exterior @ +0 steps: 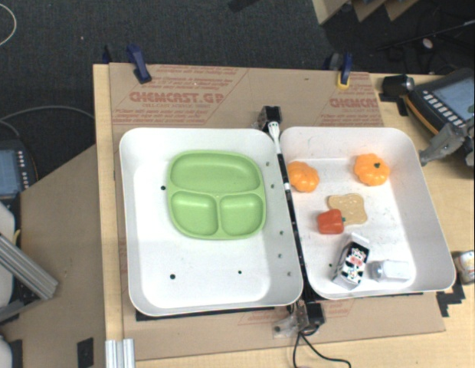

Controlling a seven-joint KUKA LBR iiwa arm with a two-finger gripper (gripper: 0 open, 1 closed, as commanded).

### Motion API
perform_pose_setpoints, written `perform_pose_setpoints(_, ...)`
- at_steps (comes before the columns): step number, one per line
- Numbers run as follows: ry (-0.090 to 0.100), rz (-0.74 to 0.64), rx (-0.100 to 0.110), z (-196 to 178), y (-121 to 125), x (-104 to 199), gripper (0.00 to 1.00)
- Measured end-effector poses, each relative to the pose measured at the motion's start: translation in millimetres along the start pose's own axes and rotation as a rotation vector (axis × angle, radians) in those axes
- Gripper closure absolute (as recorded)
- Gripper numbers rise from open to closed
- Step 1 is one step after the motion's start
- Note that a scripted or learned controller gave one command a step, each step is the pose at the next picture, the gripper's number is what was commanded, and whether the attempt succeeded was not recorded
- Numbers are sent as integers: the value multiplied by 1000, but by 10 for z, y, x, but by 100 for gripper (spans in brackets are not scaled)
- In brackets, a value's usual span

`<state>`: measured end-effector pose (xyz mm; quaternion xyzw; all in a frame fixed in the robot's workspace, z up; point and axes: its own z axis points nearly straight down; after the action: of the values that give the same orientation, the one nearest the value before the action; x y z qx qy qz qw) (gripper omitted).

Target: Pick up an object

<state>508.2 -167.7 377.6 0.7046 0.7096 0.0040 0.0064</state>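
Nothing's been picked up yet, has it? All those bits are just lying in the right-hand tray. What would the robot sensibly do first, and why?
Probably bring the gripper over the right bin and down above the orange pumpkin-like object. It lies apart from its neighbours near the far edge, with bare bin floor around it, so fingers could likely close on it. The red piece touches the tan one, which makes a harder first try.

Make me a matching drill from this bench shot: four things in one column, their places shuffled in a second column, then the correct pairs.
Things
1. green divided plate
2. red toy
3. black-and-white carton
4. orange toy with a stem

Places
A. far right part of the right bin
B. left bin
C. touching the tan flat piece, on its left
D. near edge of the right bin, beside a pale grey object

Pairs: 1-B, 2-C, 3-D, 4-A
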Motion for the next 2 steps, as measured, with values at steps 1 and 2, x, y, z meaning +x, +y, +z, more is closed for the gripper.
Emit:
perform_pose_setpoints(1, 1, -2, -7, -1669, 463, 717, 0)
perform_pose_setpoints(2, 6, -5, 16, -1581, 352, 1692, 0)
